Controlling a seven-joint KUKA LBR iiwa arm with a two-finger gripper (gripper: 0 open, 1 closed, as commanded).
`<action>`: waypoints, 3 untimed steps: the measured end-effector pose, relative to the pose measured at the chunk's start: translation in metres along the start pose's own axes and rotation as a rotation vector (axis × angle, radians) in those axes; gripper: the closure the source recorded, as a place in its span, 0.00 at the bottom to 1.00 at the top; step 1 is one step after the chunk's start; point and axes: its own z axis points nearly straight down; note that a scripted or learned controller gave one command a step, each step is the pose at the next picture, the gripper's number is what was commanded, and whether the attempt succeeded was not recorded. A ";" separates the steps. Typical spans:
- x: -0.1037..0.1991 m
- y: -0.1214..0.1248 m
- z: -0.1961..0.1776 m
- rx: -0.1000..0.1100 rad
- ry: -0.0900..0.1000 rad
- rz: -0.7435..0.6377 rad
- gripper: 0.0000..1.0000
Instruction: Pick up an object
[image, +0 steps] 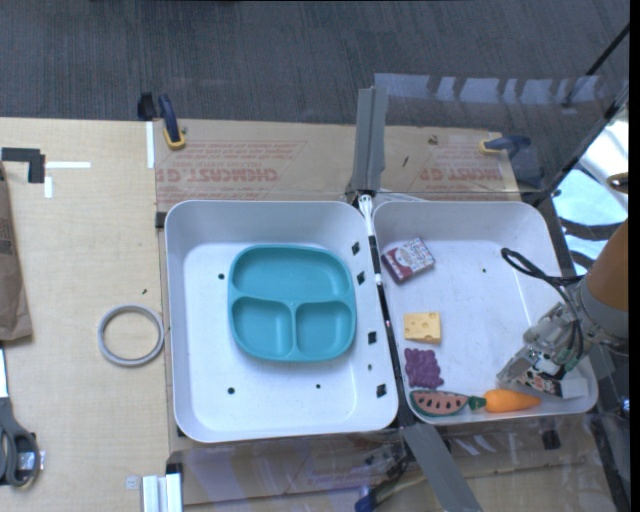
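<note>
Carrot lies in the right bin, touching the hand; its grip state unclear.

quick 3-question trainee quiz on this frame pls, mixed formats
1. True or false: the teal plate lies in the left bin.
2. Which toy lies nearest the gripper? A cheese wedge; B carrot; C grapes.
3. Fill in: the watermelon slice lies against the right bin's ____ wall.

Key: 1 true; 2 B; 3 near (bottom of the view).
</note>
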 end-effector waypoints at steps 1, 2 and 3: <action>0.000 0.001 -0.009 -0.002 0.001 0.000 1.00; -0.016 0.017 -0.072 -0.001 -0.001 0.140 1.00; 0.052 0.044 -0.021 0.001 0.003 0.238 1.00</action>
